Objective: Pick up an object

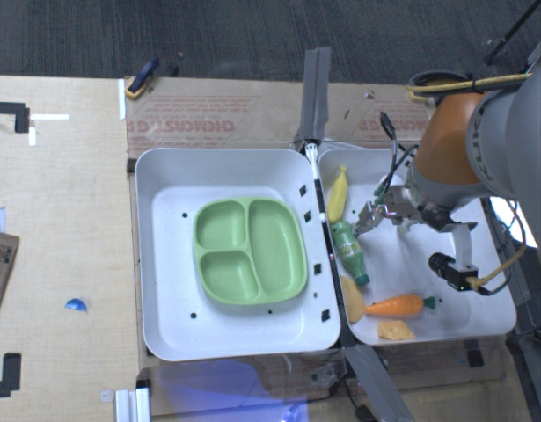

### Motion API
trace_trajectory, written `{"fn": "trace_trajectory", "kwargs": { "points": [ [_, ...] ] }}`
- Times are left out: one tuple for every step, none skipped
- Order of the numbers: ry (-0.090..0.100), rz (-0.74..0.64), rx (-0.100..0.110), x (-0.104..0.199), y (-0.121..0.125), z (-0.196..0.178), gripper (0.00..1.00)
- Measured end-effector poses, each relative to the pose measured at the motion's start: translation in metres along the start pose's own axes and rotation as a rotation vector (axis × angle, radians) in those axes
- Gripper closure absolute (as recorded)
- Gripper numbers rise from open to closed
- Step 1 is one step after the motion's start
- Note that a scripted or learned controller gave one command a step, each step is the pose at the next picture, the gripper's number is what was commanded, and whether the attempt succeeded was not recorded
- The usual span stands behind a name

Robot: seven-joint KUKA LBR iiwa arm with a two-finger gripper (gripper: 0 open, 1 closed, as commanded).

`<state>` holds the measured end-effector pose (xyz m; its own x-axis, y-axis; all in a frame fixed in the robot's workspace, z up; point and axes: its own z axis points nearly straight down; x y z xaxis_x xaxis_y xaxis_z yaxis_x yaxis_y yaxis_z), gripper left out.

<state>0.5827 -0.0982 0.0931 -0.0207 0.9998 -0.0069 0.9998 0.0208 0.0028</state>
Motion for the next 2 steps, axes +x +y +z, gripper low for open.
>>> {"fn": "trace_trajectory", "kwargs": {
  "points": [
    [0.005, -0.063, 0.005, -0.003, -0.085, 0.002, 0.0],
    [0.008, -0.293, 0.003, -0.016, -0.106, 0.002, 0.0]
  ]
}}
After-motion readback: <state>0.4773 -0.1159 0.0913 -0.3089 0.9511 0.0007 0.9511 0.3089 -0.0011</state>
